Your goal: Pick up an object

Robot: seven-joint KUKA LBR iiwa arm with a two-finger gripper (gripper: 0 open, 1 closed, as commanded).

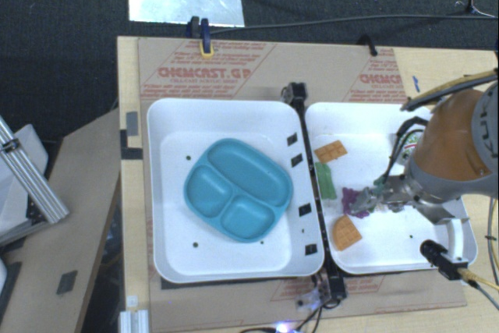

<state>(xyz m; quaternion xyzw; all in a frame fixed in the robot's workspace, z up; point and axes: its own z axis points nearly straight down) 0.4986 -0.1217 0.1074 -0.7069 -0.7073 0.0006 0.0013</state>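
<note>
We are reaching our gripper (373,199) toward the small, knobbly purple plastic toy (357,201); it looks light and stiff, best pinched across its middle. We cannot tell the gripper's state.

Bench (257,62) under brown printed board, two white bins (175,129) side by side.

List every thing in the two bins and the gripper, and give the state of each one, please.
Blue divided plate: lies flat in the left bin, compartments bare.
Upper orange waffle piece: lies flat in the right bin.
Green piece: lies by the divider between the bins.
Purple object: lies at the gripper's tip; a grasp cannot be judged.
Lower orange waffle piece: lies flat, apart from the gripper.
Gripper: low in the right bin.
</note>
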